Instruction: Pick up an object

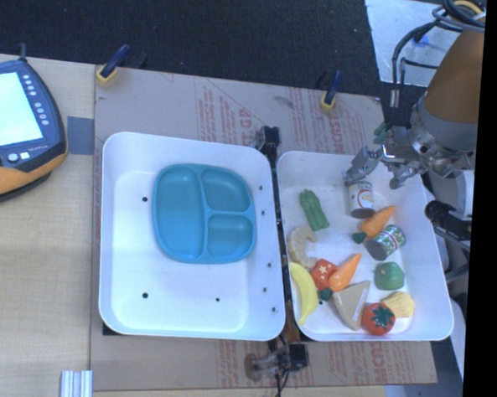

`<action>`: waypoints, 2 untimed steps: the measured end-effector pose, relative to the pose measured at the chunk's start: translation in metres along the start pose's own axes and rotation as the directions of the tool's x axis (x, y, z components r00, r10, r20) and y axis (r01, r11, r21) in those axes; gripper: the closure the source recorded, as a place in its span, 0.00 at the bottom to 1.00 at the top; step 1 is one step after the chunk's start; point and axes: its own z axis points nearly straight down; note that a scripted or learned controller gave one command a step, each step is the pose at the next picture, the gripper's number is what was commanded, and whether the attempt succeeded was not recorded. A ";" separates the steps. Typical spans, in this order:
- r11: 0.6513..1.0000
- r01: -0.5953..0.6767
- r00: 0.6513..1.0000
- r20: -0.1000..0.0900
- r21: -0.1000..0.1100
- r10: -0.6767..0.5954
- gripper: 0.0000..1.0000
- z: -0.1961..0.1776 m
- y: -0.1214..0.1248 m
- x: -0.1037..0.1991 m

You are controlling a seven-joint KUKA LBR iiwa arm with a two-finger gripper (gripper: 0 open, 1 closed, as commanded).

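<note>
Red printed lettering runs in rows across the brown cardboard sheet (237, 109) under the bins, but it is too small and slanted to read. A small white can with a printed label (361, 197) stands at the back of the right white bin (439, 272); its label cannot be read either, nor can the label on the green can lying on its side (386, 240) near the bin's middle.

The jaws (383, 166) hang over the back of the right bin, just above and beside the white can, their metal fingers (359, 167) spread apart with nothing between them. The grey arm with its orange band (454, 72) rises behind them at the right.

The right bin is crowded with toy food: a green pepper or cucumber piece (314, 209), an orange carrot (378, 220) touching the green can, a second orange carrot (345, 271), a red strawberry-like piece (324, 272), a yellow banana (305, 293) along the left wall, a pale wedge (353, 302), a red tomato (378, 320), a round green fruit (388, 276) and a cream shell-shaped piece (300, 243). Most of these touch or overlap their neighbours.

The left white bin (121, 295) holds a blue three-compartment plate (204, 213). A handheld control pad with an orange rim and white screen (17, 133) lies on the desk (25, 289) at the left, and two blue-and-yellow clamps (112, 64) grip the cardboard's back edge.
</note>
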 end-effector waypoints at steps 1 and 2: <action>1.000 0.000 1.000 0.001 0.004 0.000 0.00 0.128 -0.001 -0.027; 1.000 0.000 1.000 0.000 -0.001 0.000 0.00 0.142 0.038 -0.043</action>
